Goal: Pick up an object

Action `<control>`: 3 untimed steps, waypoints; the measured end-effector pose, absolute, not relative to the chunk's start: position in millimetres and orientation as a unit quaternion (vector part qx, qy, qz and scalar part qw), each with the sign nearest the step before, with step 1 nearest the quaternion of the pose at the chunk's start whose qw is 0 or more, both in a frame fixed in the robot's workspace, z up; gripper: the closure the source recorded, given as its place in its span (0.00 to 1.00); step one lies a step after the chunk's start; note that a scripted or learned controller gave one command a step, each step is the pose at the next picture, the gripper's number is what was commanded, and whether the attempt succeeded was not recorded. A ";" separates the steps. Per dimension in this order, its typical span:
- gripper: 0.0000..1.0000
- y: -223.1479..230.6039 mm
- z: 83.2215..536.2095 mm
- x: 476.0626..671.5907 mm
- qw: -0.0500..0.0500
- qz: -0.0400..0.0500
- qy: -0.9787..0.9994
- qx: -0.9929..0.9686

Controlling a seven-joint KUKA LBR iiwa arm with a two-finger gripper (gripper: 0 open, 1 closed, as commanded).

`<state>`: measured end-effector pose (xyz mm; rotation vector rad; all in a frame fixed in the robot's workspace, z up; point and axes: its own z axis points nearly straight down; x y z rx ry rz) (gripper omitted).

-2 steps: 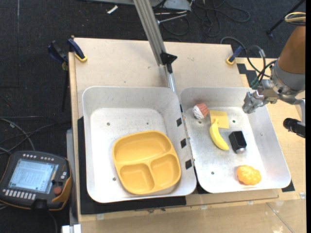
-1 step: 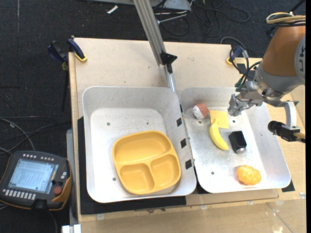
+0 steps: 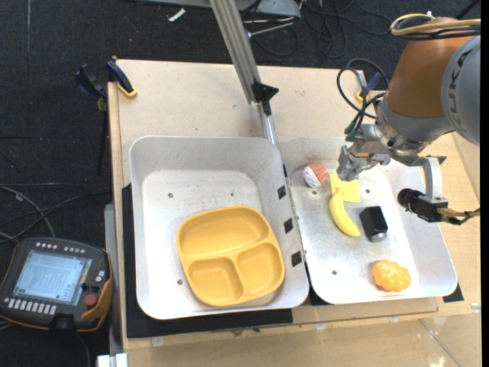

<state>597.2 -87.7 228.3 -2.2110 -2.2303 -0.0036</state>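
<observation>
The right bin [image 3: 428,277] holds a yellow banana [image 3: 343,211], a small black block [image 3: 374,222], an orange fruit-shaped piece [image 3: 391,275] and a small red-and-white object [image 3: 315,176]. My gripper [image 3: 348,167] hangs low over the bin's far part, just above the banana's upper end and right of the red-and-white object. The wrist body hides its fingertips.
The left bin [image 3: 153,167] holds a yellow divided plate [image 3: 230,255]. A metal pole [image 3: 241,44] slants up from the bins' shared far edge. A teach pendant [image 3: 50,281] lies off the bench at left. Blue clamps [image 3: 111,75] sit at the bench's far left corner.
</observation>
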 end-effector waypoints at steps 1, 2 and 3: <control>1.00 -42.5 225.2 598.2 0.001 0.000 -0.710 -0.704; 1.00 12.2 217.4 597.1 0.001 0.000 -0.710 -0.704; 1.00 63.3 215.6 587.1 0.001 0.000 -0.710 -0.704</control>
